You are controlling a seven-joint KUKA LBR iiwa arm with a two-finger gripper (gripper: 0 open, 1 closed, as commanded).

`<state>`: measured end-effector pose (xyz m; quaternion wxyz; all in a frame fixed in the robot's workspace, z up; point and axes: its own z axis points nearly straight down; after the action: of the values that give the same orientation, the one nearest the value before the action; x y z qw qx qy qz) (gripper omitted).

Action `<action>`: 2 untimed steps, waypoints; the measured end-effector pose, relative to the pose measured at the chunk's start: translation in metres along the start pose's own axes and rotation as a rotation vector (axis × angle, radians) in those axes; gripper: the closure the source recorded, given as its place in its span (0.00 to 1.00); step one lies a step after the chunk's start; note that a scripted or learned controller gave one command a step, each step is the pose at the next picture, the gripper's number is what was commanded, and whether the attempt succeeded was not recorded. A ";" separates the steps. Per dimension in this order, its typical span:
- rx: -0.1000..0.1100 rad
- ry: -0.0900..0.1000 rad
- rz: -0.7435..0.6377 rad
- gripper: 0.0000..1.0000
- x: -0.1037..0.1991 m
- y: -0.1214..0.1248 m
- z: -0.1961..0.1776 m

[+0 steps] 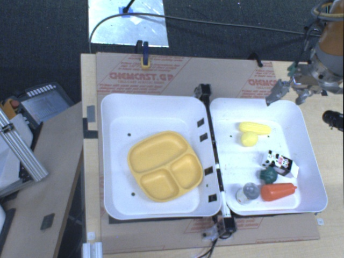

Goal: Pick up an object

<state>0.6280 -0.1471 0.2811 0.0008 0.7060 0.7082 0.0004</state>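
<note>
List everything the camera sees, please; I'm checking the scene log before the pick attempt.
Bins: two, white, side by side on the bench.
Divided plate: one, yellow, in the left bin.
Banana-like toy: one, yellow, right bin, far part.
Small round piece: one, yellow, just below the banana-like toy.
Carton: one, black and white, right bin.
Teal lump: one, beside the carton.
Carrot: one, orange, near corner.
Grey round item: one, left of the carrot.
End effector: one, grey, above the right bin's far edge.

yellow tray (pixel 164 165), orange carrot (pixel 278 191), white bins (pixel 156 107)
</note>
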 end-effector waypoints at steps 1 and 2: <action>0.002 0.000 0.001 0.00 0.001 0.001 0.041; 0.001 0.000 0.002 0.00 -0.006 0.003 0.086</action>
<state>0.6310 -0.1534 0.1954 0.0004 0.7067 0.7075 -0.0003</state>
